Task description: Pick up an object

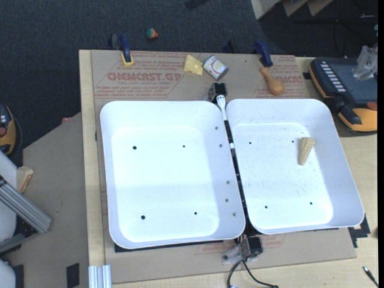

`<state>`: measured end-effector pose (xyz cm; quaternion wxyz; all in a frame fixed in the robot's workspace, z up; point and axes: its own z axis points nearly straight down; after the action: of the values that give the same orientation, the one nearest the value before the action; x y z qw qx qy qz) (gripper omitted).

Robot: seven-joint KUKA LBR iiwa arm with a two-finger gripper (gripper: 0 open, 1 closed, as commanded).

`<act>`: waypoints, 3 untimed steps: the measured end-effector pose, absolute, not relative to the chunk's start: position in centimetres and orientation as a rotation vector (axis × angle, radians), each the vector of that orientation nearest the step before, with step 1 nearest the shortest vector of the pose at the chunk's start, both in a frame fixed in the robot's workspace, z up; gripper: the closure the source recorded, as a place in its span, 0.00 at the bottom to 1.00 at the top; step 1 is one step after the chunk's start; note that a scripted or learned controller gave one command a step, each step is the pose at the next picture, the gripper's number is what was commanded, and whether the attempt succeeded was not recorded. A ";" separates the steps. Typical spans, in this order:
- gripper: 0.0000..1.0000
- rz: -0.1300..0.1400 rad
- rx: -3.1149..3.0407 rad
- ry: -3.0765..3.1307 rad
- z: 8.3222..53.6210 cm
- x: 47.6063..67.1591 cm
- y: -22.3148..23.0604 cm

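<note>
So the one thing worth grabbing here is the cone (305,149), a little tan ice-cream-cone shape lying on its side in the right bin (336,179), up around 2 o'clock from that bin's middle and well apart from the walls. Wide end points toward 12, tip toward 6, with a slight lean. My guess is it's a light toy, probably hard plastic or foam, so weight isn't the problem; the taper is. Pinch near the tip and it'll likely squirt out, and being round it may roll sideways on the smooth white floor. I'd go for the fatter upper half, fingers closing across the width from 3 and 9 o'clock. The left bin (120,161) has nothing to go for. As for the end effector, can't tell how it's set right now. Other bits sit on the counter (162,80) past the bins at 12 o'clock.
</note>
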<state>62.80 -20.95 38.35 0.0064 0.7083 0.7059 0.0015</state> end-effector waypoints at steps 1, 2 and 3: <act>1.00 -0.004 2.219 2.238 30.9 59.7 -9.1; 1.00 0.020 2.208 2.207 50.0 56.0 -10.6; 1.00 -0.013 2.232 2.227 37.4 52.4 -10.3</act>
<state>52.36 -10.25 37.35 -0.0057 0.7078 0.7064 -0.0040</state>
